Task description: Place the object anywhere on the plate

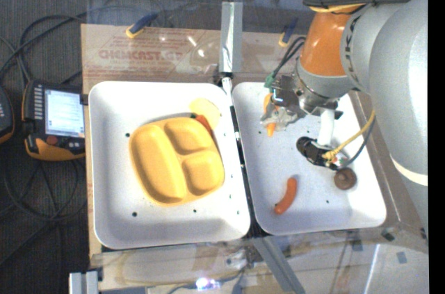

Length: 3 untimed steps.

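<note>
Gripper (pixel 277 120) finger state: cannot tell. Sausage (pixel 286 196) lies below it, apart; looks light, rubbery, slick; pinch mid-length for plate (pixel 178 158)

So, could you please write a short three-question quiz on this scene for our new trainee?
1. True or false: the orange sausage lies in the right bin.
2. Which bin holds the yellow plate? A. left bin B. right bin
3. How many compartments does the plate have?

Key
1. True; it lies near that bin's front edge.
2. A.
3. Three.
</note>
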### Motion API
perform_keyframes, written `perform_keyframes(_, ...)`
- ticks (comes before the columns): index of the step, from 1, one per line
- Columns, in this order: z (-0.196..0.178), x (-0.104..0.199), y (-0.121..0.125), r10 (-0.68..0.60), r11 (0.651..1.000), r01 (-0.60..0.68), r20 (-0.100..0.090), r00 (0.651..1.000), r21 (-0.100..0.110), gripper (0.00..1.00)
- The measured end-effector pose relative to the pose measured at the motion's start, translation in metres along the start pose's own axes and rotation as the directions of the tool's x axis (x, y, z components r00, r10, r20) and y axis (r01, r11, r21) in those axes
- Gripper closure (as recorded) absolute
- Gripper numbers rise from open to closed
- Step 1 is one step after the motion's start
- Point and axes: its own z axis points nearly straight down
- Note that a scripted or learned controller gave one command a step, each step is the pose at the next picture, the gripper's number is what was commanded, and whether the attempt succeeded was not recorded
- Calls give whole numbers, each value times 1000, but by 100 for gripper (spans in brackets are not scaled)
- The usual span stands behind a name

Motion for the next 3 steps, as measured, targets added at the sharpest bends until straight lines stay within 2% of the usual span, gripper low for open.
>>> perform_keyframes(1,8,58,-14,-58,998,58,-2,998,1,100)
perform_keyframes(2,8,112,-46,-220,976,220,-3,976,0,100)
perform_keyframes(3,8,112,-46,-219,976,219,-4,976,0,0)
